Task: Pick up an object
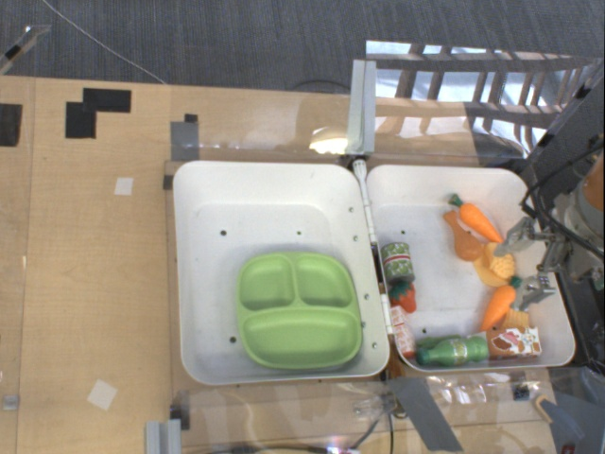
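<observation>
Gripper [529, 265] hung low over the right edge of the right bin [425, 192], its two fingers spread apart, one near the upper end of a yellow corn piece [497, 268] and the other just beside the lower carrot [498, 305]; nothing sat between them. Relative to that corn piece, an orange chicken leg [465, 244] touched its upper left side, and another carrot [475, 219] lay above that, green tip pointing up-left. Below the corn, the lower carrot leaned toward a small carton [515, 341] at the bin's bottom wall, with a green bottle [454, 350] lying on its side just left of the carton. Well left of the corn, against the bin's left wall, stood a can [397, 261], a strawberry [406, 298] below it. Farther left, the left bin [217, 197] held a green divided plate [299, 310]
</observation>
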`<action>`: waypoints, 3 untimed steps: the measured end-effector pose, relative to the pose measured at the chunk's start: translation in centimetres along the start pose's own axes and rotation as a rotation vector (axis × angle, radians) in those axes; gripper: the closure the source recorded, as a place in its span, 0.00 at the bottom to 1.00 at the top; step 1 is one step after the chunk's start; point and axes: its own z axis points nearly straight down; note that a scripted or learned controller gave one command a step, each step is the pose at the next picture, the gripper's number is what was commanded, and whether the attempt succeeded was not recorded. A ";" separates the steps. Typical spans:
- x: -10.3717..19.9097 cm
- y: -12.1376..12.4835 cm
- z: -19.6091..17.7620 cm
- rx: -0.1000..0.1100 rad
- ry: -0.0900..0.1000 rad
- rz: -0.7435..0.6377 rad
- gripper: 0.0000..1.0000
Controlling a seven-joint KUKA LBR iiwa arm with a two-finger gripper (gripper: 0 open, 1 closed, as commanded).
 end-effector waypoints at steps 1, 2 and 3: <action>-6.7 -0.3 9.8 0.004 -0.011 -0.055 0.00; -6.2 5.1 10.0 -0.001 -0.007 -0.059 0.00; -7.3 11.8 9.6 -0.001 -0.005 0.005 0.00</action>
